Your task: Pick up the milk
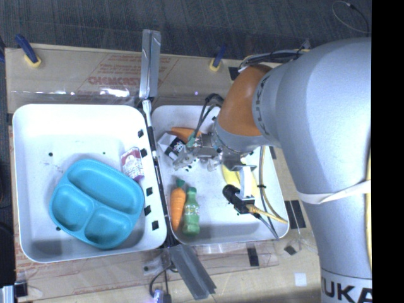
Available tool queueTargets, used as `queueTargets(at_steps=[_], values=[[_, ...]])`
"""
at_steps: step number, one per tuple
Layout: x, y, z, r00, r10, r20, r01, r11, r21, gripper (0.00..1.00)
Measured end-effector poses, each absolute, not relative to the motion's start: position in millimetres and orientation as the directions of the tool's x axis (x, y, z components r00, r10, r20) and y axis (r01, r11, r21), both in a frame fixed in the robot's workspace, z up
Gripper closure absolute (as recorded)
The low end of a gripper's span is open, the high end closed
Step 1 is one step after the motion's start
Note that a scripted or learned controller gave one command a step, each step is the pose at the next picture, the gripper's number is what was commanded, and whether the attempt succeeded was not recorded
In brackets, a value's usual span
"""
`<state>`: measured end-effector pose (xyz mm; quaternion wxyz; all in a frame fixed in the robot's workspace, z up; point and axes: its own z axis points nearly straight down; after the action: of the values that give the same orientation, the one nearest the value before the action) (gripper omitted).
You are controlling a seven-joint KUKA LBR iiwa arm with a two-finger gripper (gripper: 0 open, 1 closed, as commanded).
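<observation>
The milk [132, 163] looks to be the small white carton with a pink and purple label, lying in the left bin [38, 122]. It sits hard against that bin's wall at 3 o'clock, just beside the upper right rim of the blue divided plate [95, 201]. The tool [184, 154] hangs over the right bin [211, 235], on the far side of the wall between the bins, at 3 o'clock from the milk and near it. Whether the tool is apart or together cannot be told, since the wrist and cables crowd it. Nothing can be seen held in it.

In the right bin, a carrot [178, 207] and a green bottle [190, 212] lie side by side at 6 o'clock from the tool, and a banana [232, 175] lies at 3 o'clock from it.

The carton is probably light and likely a hollow toy, so its walls may give a little under pressure and its printed skin may be smooth. It seems best taken across its narrow sides, at mid-body. The wall at 3 o'clock leaves little room on that side, so closing along the 12-to-6 line looks safer
</observation>
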<state>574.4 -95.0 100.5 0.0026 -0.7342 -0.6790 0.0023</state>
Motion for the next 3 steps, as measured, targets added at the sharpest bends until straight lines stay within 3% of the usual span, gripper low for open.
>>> queueTargets(at_steps=[1, 2, 3], values=[[573.9, -94, 109, 0.075, 0.997, 0.0, 0.997, -0.075, -0.01, 1.0], [529.3, -156, 222, -0.048, 0.999, 0.0, 0.999, 0.048, -0.001, 1.0], [529.2, -156, 222, -0.049, 0.999, 0.0, 0.999, 0.049, -0.002, 0.0]])
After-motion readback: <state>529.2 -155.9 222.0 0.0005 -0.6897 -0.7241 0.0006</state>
